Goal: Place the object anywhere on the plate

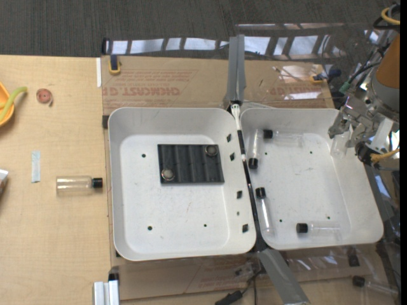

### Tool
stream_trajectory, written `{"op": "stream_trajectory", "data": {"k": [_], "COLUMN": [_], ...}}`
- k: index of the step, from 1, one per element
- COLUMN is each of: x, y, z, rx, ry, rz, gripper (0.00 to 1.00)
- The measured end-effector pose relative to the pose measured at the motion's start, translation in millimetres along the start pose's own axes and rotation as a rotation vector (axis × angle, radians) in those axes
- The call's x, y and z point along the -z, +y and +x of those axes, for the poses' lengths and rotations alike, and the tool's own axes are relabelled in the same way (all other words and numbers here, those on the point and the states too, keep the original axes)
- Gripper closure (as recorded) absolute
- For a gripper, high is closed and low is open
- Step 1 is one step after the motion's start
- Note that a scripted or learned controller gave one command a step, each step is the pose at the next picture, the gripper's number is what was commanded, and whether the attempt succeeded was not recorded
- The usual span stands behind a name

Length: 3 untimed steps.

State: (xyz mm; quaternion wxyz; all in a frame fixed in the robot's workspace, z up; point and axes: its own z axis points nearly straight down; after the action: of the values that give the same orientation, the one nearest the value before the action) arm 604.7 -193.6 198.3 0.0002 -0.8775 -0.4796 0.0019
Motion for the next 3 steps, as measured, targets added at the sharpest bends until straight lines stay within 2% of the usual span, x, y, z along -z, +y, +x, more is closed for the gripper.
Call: {"op": "stream_trajectory", "data": {"k": [1,2,3], "x": [99.9,114.2,105.0], "y": [57.0,-134.8,-29.4], "z": [11.3,-26.0,90.6], "rx": [0.157,0.249,0.146], "ry": [0.001,0.001,0.0], "rz": [-0.002,0.001,0.0], "gripper": [1.0,1.0,1.0]}}
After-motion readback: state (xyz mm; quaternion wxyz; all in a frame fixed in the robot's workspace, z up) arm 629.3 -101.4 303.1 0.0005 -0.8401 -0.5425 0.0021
